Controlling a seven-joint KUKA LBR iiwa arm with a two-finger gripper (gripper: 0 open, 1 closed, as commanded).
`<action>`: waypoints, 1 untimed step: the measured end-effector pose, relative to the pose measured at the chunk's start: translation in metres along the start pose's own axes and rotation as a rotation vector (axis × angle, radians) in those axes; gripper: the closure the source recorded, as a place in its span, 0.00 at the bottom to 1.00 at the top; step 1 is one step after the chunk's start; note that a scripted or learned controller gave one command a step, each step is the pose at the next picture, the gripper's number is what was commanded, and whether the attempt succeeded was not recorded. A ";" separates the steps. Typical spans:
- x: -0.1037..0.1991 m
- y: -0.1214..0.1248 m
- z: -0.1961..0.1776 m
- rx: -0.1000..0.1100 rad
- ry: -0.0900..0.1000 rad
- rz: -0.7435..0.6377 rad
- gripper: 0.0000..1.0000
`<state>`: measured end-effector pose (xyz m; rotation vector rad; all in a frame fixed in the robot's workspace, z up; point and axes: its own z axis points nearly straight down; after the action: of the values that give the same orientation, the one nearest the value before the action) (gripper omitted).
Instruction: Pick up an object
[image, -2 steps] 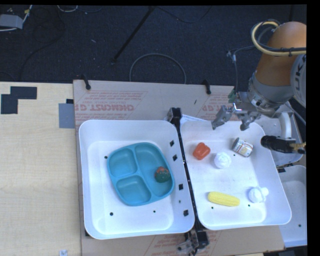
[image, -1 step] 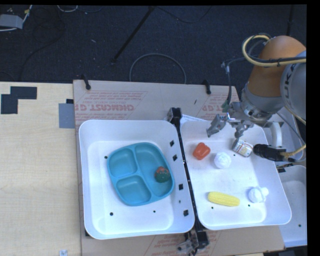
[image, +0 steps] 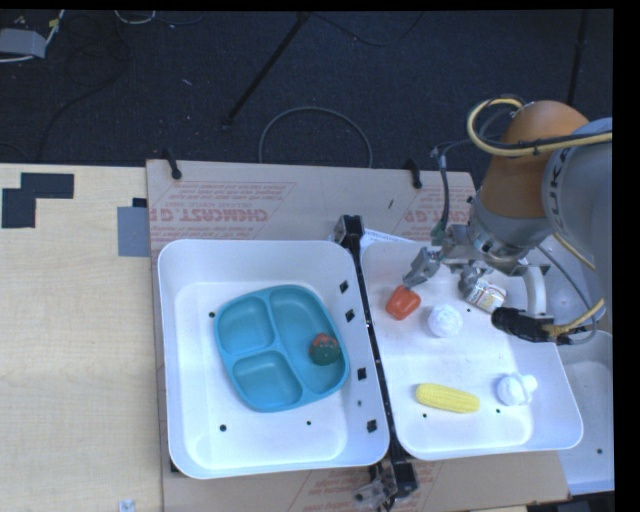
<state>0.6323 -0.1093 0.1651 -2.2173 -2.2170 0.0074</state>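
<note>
While the arm (image: 545, 175) hangs over the right bin (image: 560, 425), its metal gripper (image: 447, 272) sits spread wide with nothing in it, one fingertip just above the orange piece (image: 403, 302). Left bin (image: 190, 420) holds a glossy teal divided tray (image: 260, 350) with a small round green-red thing (image: 324, 349). Right bin's also got a bumpy yellow corn (image: 447, 398), a white ball (image: 445, 320) and a white cap (image: 513, 389).

You see a teal tray (image: 270, 345), a yellow corn cob (image: 447, 398), an orange-red block (image: 403, 302), white bins (image: 195, 290).
</note>
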 end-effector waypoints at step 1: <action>0.007 0.004 0.062 0.000 0.001 -0.004 0.00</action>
<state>0.6363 -0.1023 0.1034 -2.2118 -2.2214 0.0073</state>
